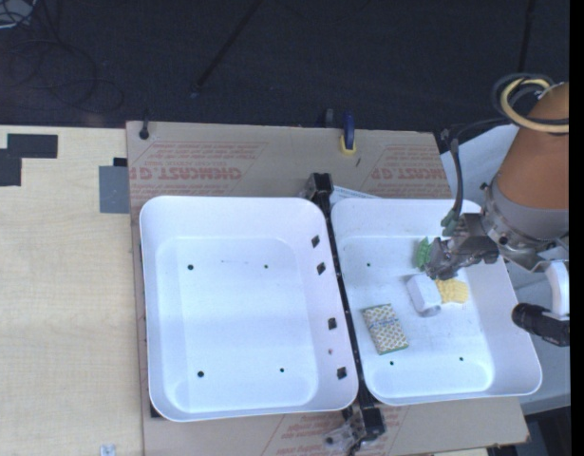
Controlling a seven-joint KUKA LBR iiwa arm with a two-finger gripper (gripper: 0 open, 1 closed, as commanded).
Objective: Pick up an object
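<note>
A small white block lies in the right bin, touching a yellow piece at its 3 o'clock; a green piece lies at its 12 o'clock. The hand hangs just above this cluster; its opening cannot be told. Because the pieces are crowded, two could be caught together, or the smooth block could be pushed aside. A flat patterned packet lies at 7 o'clock. The left bin is glossy plastic.

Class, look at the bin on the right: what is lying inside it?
Inside the right bin: a patterned packet, a white piece, a yellow piece and something green, partly covered by the gripper.
</note>
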